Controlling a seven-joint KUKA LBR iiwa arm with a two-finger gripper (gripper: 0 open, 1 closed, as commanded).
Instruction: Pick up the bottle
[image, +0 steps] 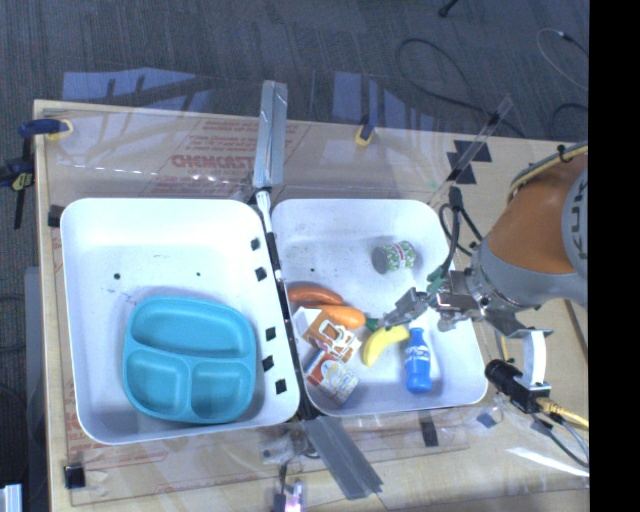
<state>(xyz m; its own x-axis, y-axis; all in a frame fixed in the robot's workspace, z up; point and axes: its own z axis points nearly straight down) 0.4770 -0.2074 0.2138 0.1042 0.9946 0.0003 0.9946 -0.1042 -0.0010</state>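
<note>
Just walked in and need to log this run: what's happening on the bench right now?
The arm reaches in from the right over the right bin, its gripper low above the banana and just up-left of the blue bottle. The bottle lies on the bin floor, not picked up. A carrot, a sausage, a snack carton and a small can share that bin. The left bin holds a blue divided tray.

left bin (90, 240): tray (188, 358) | right bin (340, 215): bottle (418, 362) right of banana (380, 343), front
</note>
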